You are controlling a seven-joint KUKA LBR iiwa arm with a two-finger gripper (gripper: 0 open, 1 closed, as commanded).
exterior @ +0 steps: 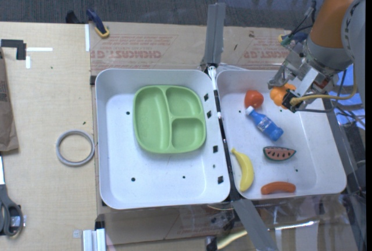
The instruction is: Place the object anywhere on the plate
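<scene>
Over right bin (325,183), gripper (283,94) grasps small orange fruit (279,94), lifted near bin's far wall. Green divided plate (170,119) waits in left bin (116,186). Fruit likely light, rigid, round, slippery; centred pinch across widest part safest.

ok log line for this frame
gripper: over right bin, orange object between fingers | plate: left bin, nothing on it | phase: carrying

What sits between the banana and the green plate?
Only the bins' adjoining walls. In the camera view the banana lies at the right bin's left edge, the green plate in the left bin, with bare white floor between plate and wall.
</scene>
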